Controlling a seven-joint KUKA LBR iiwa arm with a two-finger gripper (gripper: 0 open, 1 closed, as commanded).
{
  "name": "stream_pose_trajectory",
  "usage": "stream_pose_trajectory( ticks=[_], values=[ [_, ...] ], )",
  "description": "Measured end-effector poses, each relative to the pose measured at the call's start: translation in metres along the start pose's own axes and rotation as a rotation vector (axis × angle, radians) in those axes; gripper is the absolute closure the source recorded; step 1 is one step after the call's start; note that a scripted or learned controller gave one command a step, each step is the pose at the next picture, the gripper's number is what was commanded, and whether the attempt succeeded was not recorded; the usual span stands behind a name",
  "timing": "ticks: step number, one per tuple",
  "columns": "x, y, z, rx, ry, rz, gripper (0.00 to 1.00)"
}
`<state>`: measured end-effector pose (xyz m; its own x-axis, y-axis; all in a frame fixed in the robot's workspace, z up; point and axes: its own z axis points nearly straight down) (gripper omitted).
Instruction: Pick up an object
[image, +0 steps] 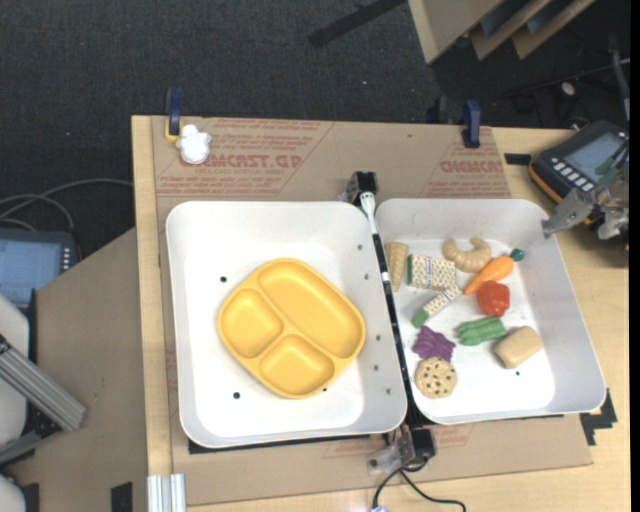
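Toy food sits clustered in the right bin. The cookie, nearest and slightly apart, looks light, rigid and smooth; take hold across its edges. Gripper at far right: state cannot be told.

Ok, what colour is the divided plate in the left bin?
Yellow. The three-compartment plate shows clearly in the camera view, lying in the white left bin.

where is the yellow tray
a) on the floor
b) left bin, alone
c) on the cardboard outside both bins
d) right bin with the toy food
b: the yellow tray lies alone in the left bin, while the toy food sits in the right bin.
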<state>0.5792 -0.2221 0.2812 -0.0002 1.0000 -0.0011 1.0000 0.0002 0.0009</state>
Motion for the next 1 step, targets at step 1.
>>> stream_pose_trajectory(
  ticks=[1],
  values=[
    [0.0485,-0.0303,0.1699,0.017,0.009,-0.001,0.0]
  ],
)
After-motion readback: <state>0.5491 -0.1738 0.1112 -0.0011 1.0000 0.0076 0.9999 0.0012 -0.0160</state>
